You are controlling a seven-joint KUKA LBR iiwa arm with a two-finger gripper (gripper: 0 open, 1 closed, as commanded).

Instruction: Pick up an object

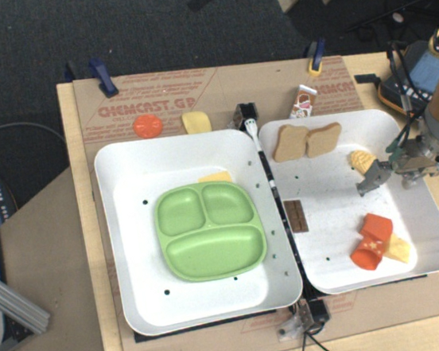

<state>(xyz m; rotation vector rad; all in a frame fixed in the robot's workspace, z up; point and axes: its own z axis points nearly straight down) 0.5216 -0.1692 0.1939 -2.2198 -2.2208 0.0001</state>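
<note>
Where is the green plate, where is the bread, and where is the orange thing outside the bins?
Green plate (209, 232): camera view, on its large lower compartment.
Bread (305, 141): camera view, where the two slices meet.
Orange thing (148, 126): camera view, on its middle, on the board behind the left bin.

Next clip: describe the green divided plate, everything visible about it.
The green divided plate is pale green, looks like moulded plastic, a rounded rectangle with three compartments: two small ones at the far side, one wide one nearer the camera. It lies flat in the left bin. A pale yellow piece shows at its far edge.
</note>
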